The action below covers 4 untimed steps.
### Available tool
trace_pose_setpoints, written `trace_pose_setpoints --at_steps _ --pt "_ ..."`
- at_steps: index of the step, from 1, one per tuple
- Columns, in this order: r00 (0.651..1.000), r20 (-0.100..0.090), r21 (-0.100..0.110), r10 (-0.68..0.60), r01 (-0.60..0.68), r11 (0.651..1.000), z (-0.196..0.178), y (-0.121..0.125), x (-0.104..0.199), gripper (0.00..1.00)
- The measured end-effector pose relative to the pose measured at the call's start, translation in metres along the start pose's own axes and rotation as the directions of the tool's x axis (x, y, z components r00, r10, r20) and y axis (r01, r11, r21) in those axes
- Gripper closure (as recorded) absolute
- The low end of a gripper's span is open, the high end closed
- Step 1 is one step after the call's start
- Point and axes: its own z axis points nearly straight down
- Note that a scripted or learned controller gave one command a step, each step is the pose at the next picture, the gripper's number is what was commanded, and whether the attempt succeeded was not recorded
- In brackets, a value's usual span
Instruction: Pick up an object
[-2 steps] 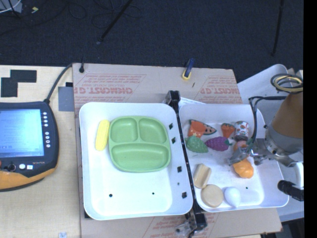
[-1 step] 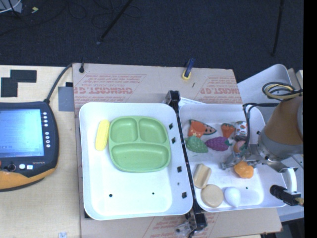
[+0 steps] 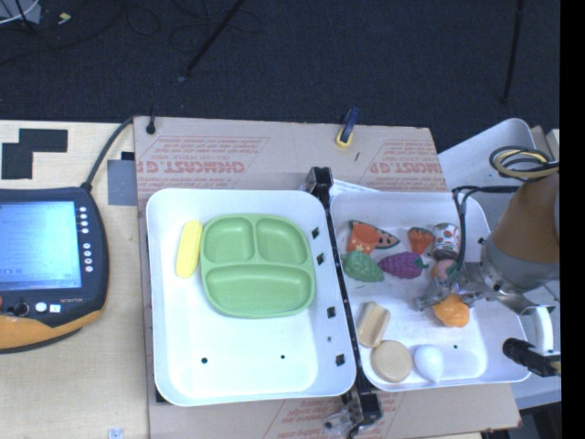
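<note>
- The gripper [image 3: 442,293] is down in the right bin [image 3: 475,359], near its right edge.
- It touches the orange toy [image 3: 452,313]; I cannot tell its grip.

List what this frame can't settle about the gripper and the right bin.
- Gripper, camera view: finger state unreadable; too small, blurred against clutter.
- Orange ball: touching the gripper or merely beside it, can't tell.
- Small item by the arm: identity unclear, partly covered by a cable.
- Arm: cut off at the right edge.
</note>
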Motion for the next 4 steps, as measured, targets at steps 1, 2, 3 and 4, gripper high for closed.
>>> trace_pose_setpoints --at_steps 1,2,3,4 --pt "1.000 0.002 -0.004 -0.003 0.003 1.000 -0.049 0.010 0.000 1.00" --pt "1.000 0.003 -0.005 -0.003 0.003 1.000 -0.091 0.012 -0.003 1.00" --pt "1.000 0.003 -0.004 -0.004 0.004 1.000 -0.132 0.012 -0.003 1.00" --pt "1.000 0.002 -0.002 -0.004 0.004 1.000 -0.121 0.038 0.036 1.00"
